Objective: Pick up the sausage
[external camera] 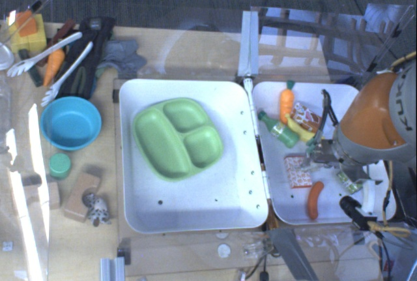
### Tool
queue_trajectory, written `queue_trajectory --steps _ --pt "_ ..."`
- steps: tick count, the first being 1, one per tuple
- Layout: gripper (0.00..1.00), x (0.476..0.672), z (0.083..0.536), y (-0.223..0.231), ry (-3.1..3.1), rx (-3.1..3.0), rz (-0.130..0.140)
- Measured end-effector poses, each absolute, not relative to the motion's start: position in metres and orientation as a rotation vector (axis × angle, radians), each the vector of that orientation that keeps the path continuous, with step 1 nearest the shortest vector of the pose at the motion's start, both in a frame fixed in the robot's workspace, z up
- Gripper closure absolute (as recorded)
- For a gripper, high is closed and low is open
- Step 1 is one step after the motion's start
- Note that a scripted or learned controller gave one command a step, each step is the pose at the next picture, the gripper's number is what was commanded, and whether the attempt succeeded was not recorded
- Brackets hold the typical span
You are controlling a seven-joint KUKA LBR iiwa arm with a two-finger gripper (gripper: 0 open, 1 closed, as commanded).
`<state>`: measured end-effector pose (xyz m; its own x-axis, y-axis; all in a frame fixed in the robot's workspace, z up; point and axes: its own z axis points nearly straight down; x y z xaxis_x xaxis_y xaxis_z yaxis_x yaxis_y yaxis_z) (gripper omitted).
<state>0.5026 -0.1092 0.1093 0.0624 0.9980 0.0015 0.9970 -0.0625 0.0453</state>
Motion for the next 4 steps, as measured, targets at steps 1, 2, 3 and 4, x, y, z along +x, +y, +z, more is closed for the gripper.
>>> queue_trajectory --steps 1,2,3,4 --pt "0.0 0.502 0.109 -0.109 2.129 2.267 0.049" --pt "0.0 0.498 0.097 -0.136 2.166 2.246 0.039" --pt "0.0 0.49 0.111 -0.124 2.199 2.235 0.008" --pt "0.0 0.492 0.094 -0.115 2.262 2.16 0.018"
